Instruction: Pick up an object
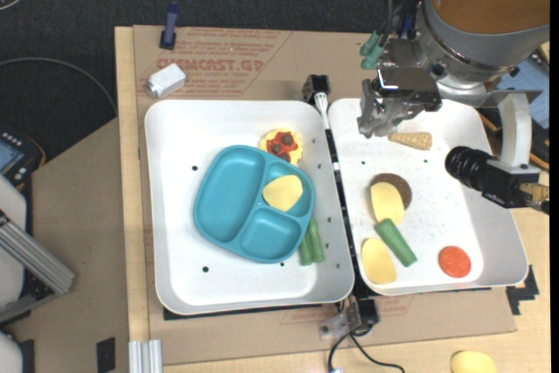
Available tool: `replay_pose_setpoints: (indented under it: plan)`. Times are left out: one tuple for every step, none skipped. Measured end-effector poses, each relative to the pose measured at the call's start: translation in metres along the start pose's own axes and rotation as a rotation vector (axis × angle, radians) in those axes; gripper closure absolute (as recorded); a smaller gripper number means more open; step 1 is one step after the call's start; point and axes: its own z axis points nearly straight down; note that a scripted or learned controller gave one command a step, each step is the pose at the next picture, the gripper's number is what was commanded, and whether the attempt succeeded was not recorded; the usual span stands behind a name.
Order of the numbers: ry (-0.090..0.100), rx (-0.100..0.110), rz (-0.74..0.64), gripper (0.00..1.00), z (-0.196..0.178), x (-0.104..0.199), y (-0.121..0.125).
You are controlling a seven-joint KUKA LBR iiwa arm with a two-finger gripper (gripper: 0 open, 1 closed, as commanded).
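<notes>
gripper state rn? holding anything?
Gripper: open-or-shut state cannot be told; it hangs over the right bin, beside the cone-shaped piece, nothing visibly held.

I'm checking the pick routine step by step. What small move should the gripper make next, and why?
Probably shift slightly toward the tan cone-shaped piece and lower onto it. The gripper hangs over the back of the right bin with nothing visibly between its fingers, and that piece lies just beside it, apart from the other items, so it looks like the nearest, least crowded pick.
</notes>
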Motion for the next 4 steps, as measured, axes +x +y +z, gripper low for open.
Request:
replay_pose_setpoints:
  plan:
    - [0.0, 0.003, -0.002, 1.0, 0.135, 0.056, 0.0]
    - [0.002, -0.007, 0.003, 1.0, 0.12, 0.054, 0.001]
    - [0.004, -0.029, 0.011, 1.0, -0.058, -0.024, 0.006]
    - [0.0, 0.003, 0.0, 1.0, 0.024, 0.007, 0.0]
